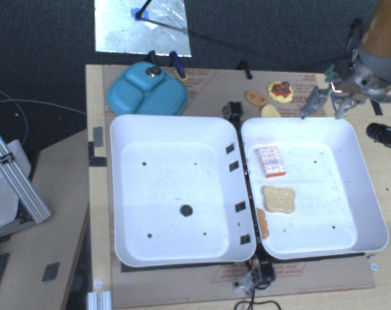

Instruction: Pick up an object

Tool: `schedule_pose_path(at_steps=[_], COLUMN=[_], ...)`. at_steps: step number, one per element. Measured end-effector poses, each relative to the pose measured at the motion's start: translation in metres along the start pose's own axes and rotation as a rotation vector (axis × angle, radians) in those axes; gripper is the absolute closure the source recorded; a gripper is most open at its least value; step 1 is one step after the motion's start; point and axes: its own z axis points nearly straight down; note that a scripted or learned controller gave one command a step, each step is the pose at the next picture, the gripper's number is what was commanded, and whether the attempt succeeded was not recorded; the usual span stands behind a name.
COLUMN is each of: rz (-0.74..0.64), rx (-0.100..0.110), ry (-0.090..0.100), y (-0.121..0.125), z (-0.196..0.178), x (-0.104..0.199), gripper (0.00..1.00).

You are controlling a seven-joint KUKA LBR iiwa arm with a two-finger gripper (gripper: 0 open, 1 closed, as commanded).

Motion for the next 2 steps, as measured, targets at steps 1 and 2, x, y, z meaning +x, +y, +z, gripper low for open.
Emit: schedule_pose_path(at_steps=[1, 2], rz=[0.005, 0.006], rx=[0.003, -0.003], ry=[-0.001, 0.000], y=[0.021, -0.048], z=[0.105, 0.200], x=[-0.052, -0.076], gripper=[0.00, 0.00])
